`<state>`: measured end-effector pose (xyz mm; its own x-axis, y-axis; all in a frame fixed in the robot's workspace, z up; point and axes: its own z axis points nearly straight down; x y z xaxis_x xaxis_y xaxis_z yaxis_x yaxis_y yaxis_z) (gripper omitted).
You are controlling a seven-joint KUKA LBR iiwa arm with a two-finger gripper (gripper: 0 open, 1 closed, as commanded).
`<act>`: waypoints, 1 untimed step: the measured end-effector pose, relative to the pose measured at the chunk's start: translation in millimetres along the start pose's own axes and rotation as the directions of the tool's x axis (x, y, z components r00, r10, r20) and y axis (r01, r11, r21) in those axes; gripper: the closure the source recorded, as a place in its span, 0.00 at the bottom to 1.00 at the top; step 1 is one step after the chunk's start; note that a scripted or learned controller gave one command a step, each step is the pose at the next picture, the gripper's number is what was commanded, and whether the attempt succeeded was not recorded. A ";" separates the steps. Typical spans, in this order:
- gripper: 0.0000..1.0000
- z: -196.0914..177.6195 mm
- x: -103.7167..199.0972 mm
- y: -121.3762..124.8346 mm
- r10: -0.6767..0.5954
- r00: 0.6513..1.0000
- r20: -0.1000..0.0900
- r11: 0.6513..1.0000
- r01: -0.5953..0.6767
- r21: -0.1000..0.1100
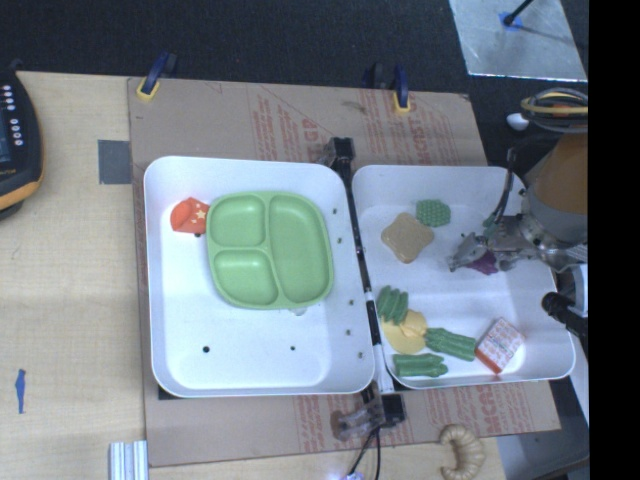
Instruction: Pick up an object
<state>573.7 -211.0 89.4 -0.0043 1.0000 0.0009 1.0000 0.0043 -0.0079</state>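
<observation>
My gripper (470, 252) is low over the right bin (455, 184), near its right wall, reaching in from the right. A small purple object (488, 264) lies right under it, partly hidden by the gripper body; I cannot tell whether it is held. To the left of the gripper lie a tan bread-like piece (406, 237) and a round green ridged piece (433, 211). Toward the front of the bin are a green pod (392, 303), a yellow piece (406, 334), two long green vegetables (451, 344) (420, 366) and a red-and-white packet (499, 345).
The left bin (180, 348) holds a green divided plate (270, 249) and a small red object (189, 215) by its back left corner. A dark divider (358, 268) runs between the bins. A black-and-orange handset (14, 143) lies at the far left of the bench.
</observation>
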 end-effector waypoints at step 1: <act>1.00 -13.2 -1.3 1.2 -0.001 1.000 0.002 1.000 0.001 -0.003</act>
<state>575.0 -212.3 102.6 -0.0049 1.0000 -0.0009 1.0000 0.0048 -0.0046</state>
